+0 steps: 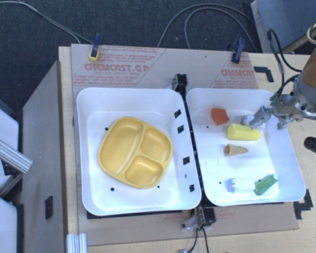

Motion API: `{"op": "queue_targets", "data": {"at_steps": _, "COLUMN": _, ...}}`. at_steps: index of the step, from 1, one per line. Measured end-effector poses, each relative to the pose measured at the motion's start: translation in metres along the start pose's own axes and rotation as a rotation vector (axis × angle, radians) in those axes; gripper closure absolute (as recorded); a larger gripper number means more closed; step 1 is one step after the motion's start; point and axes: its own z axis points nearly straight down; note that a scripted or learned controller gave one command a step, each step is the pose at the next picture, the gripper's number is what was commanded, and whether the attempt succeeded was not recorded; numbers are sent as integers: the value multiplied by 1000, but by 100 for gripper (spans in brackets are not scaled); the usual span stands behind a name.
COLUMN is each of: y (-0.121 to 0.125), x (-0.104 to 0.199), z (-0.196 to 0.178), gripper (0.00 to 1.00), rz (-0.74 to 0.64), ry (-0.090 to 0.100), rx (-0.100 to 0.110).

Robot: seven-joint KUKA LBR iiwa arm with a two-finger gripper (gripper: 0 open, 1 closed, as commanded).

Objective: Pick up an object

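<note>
The claw (267,118) hovers at the three o'clock side of the right bin (292,157), fingers spread and pinching nothing. Just off its nine o'clock tip lies the yellow block (243,133), close but not yet between the fingers. An orange piece (219,116) sits at the block's eleven o'clock, a tan cone (235,150) at its six, a green piece (265,184) down at five o'clock in the bin. Looks like the approach step: next it must straddle the block, drop, then close.
</note>
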Motion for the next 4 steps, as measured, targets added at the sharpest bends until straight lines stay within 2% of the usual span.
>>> {"op": "queue_targets", "data": {"at_steps": 1, "y": 1, "x": 0, "z": -11, "gripper": 100, "rz": -1, "ry": 0, "rx": -3}}
{"op": "queue_targets", "data": {"at_steps": 2, "y": -14, "x": 16, "z": -137, "gripper": 100, "rz": -3, "ry": -5, "rx": -16}}
{"op": "queue_targets", "data": {"at_steps": 3, "y": 19, "x": 3, "z": -117, "gripper": 100, "rz": -2, "ry": -4, "rx": -5}}
{"op": "queue_targets", "data": {"at_steps": 4, "y": 31, "x": -25, "z": -280, "gripper": 100, "rz": 0, "ry": -11, "rx": -23}}
